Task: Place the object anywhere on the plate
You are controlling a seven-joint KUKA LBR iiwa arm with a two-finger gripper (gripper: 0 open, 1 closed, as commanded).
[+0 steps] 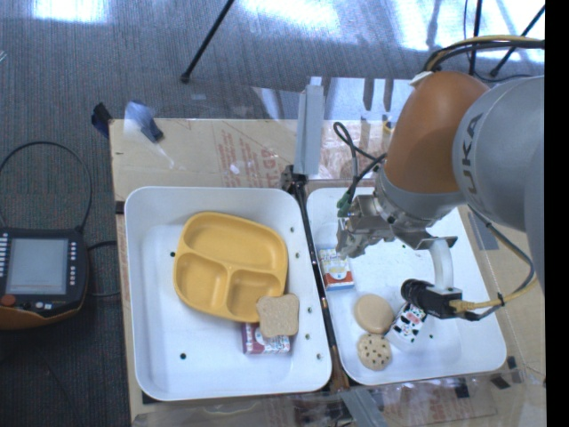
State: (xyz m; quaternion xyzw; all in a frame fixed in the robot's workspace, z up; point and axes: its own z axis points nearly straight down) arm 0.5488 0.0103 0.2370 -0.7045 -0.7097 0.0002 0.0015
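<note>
One bread slice [278, 315] overlaps the plate [229, 265] edge; fingers' [348, 243] state unclear.

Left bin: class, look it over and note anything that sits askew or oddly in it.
The slice of bread sits half off the yellow plate, overlapping its lower right corner and spilling onto the bin floor. Under the bread's lower edge lies a small red-and-white carton, partly covered. The plate itself sits turned at a slant to the bin's walls.
</note>
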